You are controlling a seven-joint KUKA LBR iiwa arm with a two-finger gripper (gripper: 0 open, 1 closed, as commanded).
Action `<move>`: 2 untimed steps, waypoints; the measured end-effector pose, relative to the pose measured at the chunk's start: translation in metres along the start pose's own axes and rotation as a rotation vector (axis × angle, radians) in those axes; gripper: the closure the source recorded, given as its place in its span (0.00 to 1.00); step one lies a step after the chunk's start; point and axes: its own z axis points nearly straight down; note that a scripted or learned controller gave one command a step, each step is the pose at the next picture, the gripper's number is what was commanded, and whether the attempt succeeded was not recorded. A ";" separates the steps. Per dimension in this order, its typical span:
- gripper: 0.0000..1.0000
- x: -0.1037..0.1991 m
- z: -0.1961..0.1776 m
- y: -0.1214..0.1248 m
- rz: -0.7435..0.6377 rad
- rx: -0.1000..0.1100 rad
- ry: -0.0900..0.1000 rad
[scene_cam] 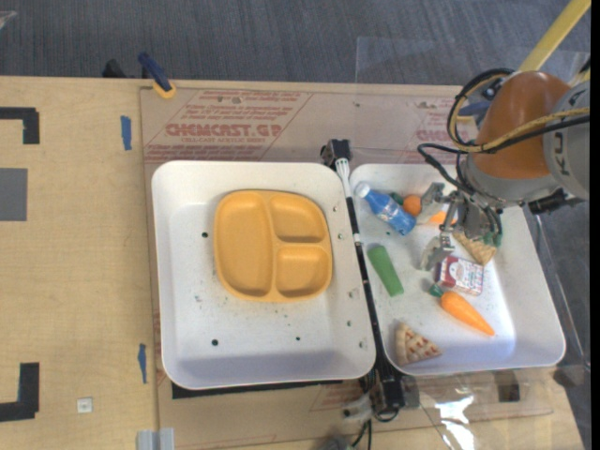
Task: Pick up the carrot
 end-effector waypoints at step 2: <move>0.00 -0.027 0.002 -0.002 0.508 -0.005 0.074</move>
